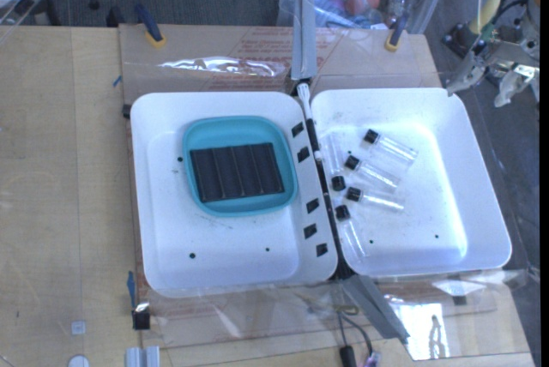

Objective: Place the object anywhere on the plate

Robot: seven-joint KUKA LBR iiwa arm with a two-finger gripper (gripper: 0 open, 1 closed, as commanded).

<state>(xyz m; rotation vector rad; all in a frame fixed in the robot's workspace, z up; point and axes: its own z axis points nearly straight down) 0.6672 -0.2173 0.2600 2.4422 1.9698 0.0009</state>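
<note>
While the gripper [502, 78] hangs beyond the far right corner of the right bin [480, 219], well apart from everything inside it, nothing is between its tips that I can make out; whether it is open or closed I cannot tell at this size

From the overhead camera, the vials [386, 153] lie in a loose cluster in the right bin, near the wall shared with the left bin [154, 254]. They are clear tubes with black caps, some touching or just beside one another. The teal plate [196, 142] sits in the left bin with a dark ridged pad [236, 171] on it. No vial is on it yet.

I judge the risks lie in the pick. Clear round tubes may roll or slip from a pinch, neighbours may be nudged or caught together, and those against the wall leave little room for a clean approach
</note>
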